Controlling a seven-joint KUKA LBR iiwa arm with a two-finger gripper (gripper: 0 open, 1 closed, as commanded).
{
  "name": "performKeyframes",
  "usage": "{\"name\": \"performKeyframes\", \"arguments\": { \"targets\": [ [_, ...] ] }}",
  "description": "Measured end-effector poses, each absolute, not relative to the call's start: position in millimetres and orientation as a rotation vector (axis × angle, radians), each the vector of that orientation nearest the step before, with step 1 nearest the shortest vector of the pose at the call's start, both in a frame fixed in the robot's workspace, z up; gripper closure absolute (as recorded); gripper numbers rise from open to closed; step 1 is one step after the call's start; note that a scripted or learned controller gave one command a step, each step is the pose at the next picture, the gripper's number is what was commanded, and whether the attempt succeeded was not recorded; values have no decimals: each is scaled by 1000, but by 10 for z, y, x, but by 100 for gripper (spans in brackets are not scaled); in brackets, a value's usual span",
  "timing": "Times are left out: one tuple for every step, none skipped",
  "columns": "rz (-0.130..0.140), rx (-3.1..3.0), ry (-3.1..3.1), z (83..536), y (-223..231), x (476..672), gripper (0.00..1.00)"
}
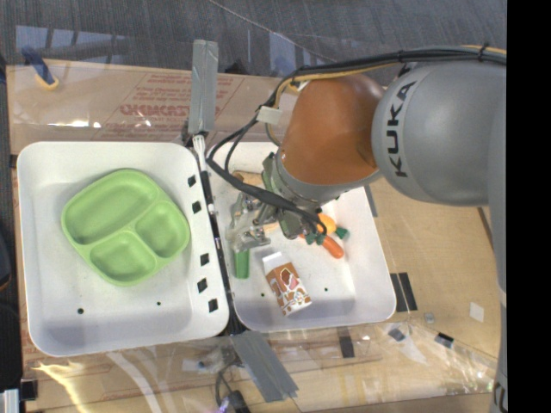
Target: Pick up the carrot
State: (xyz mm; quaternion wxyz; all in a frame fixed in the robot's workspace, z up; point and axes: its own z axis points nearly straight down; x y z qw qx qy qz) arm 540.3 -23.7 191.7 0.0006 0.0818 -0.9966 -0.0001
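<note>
Gripper (pixel 258 224) hanging low in the right bin (pixel 366 304), fingers hard to make out among the clutter — impossible telling whether spread or pressed together. Lying nearest in that bin, a carton (pixel 287 287); a green piece (pixel 242 261) just left of it. Sitting beyond, just right of the gripper — the carrot (pixel 330 239), partly under the arm (pixel 405 136). Resting in the left bin (pixel 43 308), a green plate (pixel 126 224).

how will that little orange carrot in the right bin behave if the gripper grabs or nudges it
The carrot looks small, rounded and tapered, so it may roll or pivot when nudged. Its glossy toy-like surface could slip between fingers. It probably stays stiff and light.
</note>
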Motion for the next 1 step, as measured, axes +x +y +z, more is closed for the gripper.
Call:
{"name": "performKeyframes", "arguments": {
  "targets": [
    [-1, 759, -3053, 1926, 611, 5452, 100]
  ]
}}
